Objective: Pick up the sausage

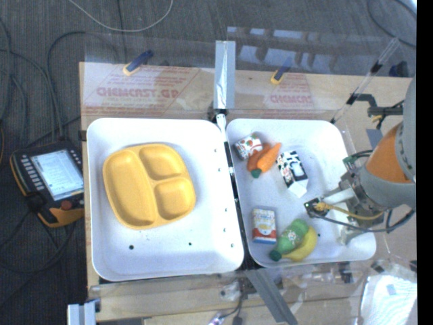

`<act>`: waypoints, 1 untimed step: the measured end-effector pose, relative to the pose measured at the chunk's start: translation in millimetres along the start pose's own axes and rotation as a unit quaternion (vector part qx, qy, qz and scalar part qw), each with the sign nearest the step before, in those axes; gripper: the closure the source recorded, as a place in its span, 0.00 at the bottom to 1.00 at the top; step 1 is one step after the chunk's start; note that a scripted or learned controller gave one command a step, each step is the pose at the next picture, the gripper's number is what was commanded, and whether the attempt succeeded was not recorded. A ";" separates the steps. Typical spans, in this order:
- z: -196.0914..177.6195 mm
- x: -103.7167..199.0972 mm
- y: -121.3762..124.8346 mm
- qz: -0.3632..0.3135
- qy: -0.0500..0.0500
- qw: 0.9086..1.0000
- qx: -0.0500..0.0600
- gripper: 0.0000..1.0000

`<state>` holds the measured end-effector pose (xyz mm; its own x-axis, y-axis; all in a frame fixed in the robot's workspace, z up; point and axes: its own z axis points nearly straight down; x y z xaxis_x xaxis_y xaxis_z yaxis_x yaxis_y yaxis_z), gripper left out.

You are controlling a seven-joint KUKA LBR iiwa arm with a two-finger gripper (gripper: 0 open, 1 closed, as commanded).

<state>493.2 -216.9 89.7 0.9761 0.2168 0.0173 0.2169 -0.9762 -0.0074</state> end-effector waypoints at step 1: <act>-5.2 -1.9 0.9 -0.001 -0.005 1.000 0.000 1.00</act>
<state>491.5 -218.3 94.9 0.9759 0.2180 0.0076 0.2181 -0.9759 -0.0077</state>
